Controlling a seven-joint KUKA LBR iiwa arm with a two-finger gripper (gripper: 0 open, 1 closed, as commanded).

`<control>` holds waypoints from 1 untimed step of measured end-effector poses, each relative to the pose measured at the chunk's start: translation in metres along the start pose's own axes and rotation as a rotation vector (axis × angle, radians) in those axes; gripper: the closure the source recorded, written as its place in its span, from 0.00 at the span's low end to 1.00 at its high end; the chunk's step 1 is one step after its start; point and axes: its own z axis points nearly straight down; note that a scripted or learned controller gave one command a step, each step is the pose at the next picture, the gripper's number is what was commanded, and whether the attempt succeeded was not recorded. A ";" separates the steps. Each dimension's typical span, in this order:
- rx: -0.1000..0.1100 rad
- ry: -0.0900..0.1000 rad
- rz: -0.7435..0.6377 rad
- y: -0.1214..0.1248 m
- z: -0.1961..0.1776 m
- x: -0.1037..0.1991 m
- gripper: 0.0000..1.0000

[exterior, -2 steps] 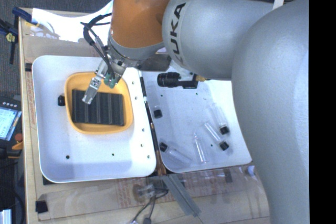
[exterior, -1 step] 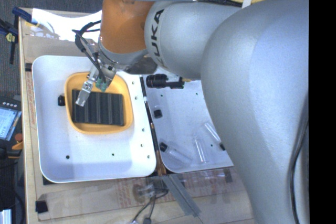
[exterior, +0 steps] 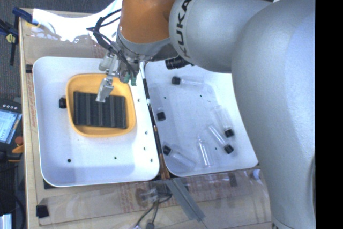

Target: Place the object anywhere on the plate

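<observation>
Two shallow white bins sit side by side on a wooden bench. The left bin has small dark dots along its floor. The right bin holds several clear plastic vials with black caps, scattered and lying flat, apart from one another. At the far left edge a small device with a lit screen rests beside the bench.

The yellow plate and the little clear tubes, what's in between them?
In the camera view, between the yellow plate and the clear tubes lie bare white bin floor and the dark gap where both bins meet.
</observation>
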 end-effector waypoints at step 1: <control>-0.001 -0.002 -0.295 0.005 -0.030 -0.001 0.00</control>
